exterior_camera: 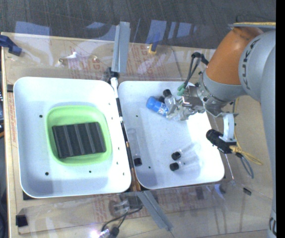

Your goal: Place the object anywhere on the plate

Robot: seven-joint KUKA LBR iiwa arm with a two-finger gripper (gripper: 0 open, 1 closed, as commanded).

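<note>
The pincer (178, 108) sits low over the upper part of the right bin (147, 172), with the grey arm (242, 68) reaching in behind it from the right. The view is too cluttered at the tip to tell how the pincer is set, or whether anything is clamped in it.

Just to the left of the pincer, touching or nearly touching it, lies a clear bottle with a blue cap (156, 104). This appears to be the object under attempt. A small black cap (167, 92) lies just above and left of the pincer. Two more clear bottles with black caps (175, 161) lie well below it, toward the near edge of the same bin.

The green plate (53, 120), which carries a dark ribbed insert (78, 139), rests in the left bin (28, 182), far to the left of the pincer and somewhat below it.

Step in hand, by judgement: the pick. Placement has not begun. The next move calls for a confirmed grip, a clean lift over the divider between the bins, and travel left to release above the plate.
</note>
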